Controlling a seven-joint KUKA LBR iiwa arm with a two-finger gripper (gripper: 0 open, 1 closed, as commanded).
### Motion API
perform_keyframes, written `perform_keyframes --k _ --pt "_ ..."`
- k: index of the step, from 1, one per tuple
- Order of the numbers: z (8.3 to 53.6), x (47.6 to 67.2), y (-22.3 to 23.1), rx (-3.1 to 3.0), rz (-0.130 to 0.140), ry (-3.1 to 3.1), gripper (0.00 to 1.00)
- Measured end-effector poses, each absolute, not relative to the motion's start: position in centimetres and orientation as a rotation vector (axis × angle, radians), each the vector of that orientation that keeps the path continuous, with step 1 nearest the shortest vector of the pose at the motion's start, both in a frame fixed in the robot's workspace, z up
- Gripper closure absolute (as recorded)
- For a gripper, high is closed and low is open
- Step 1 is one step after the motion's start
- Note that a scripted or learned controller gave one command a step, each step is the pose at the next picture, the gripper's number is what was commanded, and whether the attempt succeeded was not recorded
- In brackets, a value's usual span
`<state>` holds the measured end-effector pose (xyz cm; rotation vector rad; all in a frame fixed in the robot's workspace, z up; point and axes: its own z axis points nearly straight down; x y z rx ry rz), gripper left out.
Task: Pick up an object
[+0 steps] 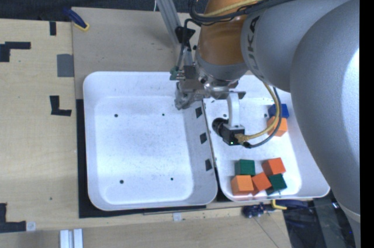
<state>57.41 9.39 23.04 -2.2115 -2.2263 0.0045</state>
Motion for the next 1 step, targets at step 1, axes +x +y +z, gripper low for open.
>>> perform_keyframes --k 1 --pt "23.13 57.5 9.07 -2.217 0.003 -2.224 0.0"
